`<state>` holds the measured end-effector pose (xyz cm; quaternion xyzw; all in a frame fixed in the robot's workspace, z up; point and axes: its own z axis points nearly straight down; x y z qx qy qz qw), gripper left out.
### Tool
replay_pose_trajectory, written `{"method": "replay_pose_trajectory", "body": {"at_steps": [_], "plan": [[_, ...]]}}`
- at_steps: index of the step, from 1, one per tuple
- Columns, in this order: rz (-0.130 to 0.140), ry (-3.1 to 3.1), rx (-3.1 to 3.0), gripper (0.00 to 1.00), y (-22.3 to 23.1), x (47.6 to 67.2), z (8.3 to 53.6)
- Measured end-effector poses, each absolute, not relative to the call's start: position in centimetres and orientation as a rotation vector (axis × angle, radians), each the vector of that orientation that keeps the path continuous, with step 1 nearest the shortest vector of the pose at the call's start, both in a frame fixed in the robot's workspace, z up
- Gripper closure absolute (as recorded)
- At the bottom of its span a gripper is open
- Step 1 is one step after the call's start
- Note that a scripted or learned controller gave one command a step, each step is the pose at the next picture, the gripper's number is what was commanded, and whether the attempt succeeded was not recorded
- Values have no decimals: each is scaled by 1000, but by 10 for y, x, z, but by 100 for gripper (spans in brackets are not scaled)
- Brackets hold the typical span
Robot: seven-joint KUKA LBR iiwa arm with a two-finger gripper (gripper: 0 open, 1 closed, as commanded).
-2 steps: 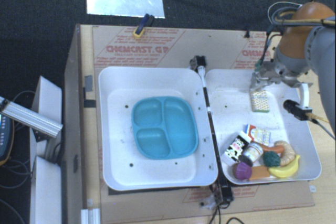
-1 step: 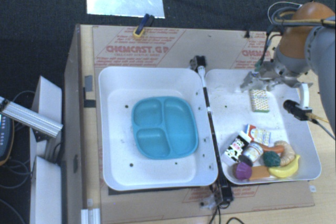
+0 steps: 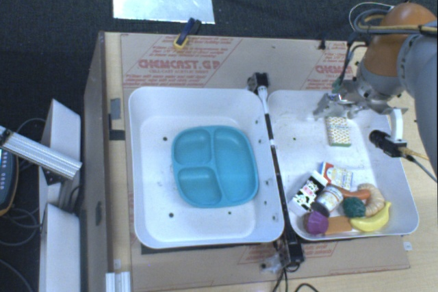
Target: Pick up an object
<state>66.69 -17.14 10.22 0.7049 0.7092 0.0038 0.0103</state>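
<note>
Where the gripper [image 3: 340, 104] hangs over the right bin [image 3: 294, 147], just above a pale sponge-like block [image 3: 338, 130]: long axis running twelve to six, top end near the fingers, not between them. Jaw spread impossible to tell, blurred against the arm [image 3: 390, 51]. Toward five o'clock, a banana [image 3: 375, 217] and purple ball [image 3: 316, 222] in a heap, neighbours overlapping.

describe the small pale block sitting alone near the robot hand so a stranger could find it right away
Start at the right-hand white bin of the two. In its upper half, just below the hand, lies a small pale rectangular block with a fine dotted pattern. It lies alone on bare bin floor, while the banana, purple ball and the other items are heaped in the bin's lower corner.
</note>
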Motion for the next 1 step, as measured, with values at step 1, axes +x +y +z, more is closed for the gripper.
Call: {"method": "replay_pose_trajectory", "body": {"at_steps": [1], "plan": [[12,2214,2200,0,-171,667,102]]}}
